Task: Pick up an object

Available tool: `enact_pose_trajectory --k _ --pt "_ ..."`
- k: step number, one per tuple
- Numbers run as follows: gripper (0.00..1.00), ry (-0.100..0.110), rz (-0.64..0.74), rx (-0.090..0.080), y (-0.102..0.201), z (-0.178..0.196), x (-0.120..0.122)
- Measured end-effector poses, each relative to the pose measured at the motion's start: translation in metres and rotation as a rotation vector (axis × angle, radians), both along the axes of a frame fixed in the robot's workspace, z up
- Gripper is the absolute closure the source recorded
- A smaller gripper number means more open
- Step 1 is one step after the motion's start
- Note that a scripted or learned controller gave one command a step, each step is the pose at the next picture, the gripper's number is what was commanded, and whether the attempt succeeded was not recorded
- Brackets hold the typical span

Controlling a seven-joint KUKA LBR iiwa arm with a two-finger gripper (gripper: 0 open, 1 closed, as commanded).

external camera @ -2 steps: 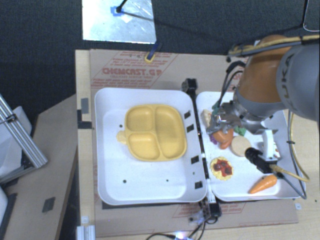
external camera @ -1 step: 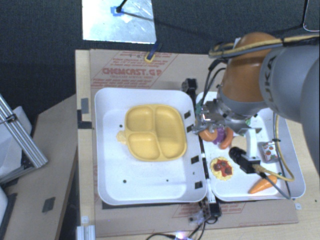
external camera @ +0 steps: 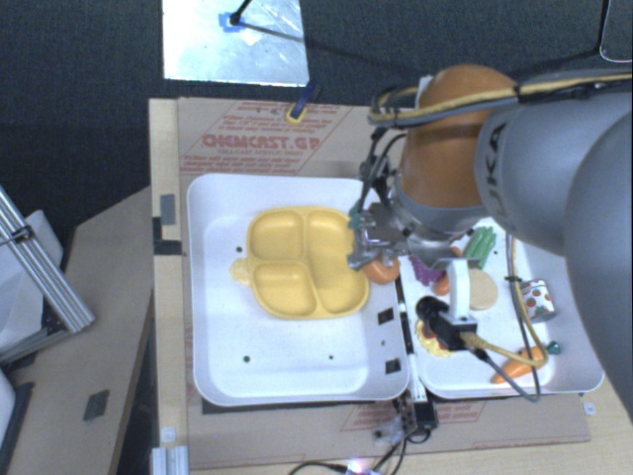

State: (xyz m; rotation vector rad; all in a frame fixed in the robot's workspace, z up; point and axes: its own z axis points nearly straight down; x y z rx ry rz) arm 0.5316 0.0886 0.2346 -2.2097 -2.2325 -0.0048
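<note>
The arm (external camera: pixel 554 166) rose closest to the lens, a grey bulk filling the right side, with its orange band (external camera: pixel 450 137) rounded above the wrist. It reached leftward over the right bin (external camera: pixel 579 364), and its gripper (external camera: pixel 368 250) hung at the seam where the two bins met, by the left bin's right edge. Whether the gripper was released or clenched on anything could not be told; the metal parts there blurred together.

The left bin (external camera: pixel 287 354) sat on a cardboard sheet (external camera: pixel 257 142) printed in red, which lay on the bench (external camera: pixel 109 265). In it a yellow divided tray (external camera: pixel 297 265) lay above the middle, its right rim just beside the gripper.

The right bin held the small things. A tan disc (external camera: pixel 482 290) lay near its centre, with a green piece (external camera: pixel 482 243) toward the far edge above it. A patterned cube (external camera: pixel 537 300) stood right of the disc, and a carrot (external camera: pixel 516 369) lay near the front edge. A purple piece (external camera: pixel 427 270) sat left of the disc. An orange ball (external camera: pixel 383 270) rested at the bin's left edge, directly under the gripper and seemingly touching it, though no grip on it was visible.
</note>
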Motion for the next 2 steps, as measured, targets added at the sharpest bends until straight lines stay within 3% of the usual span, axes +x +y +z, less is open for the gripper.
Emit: enact_pose_trajectory --k 1,2 --pt "1.00 0.002 -0.004 -0.002 0.0197 -0.0162 0.0078" --pt "1.00 0.002 -0.008 -0.003 0.0164 -0.0161 0.0062"
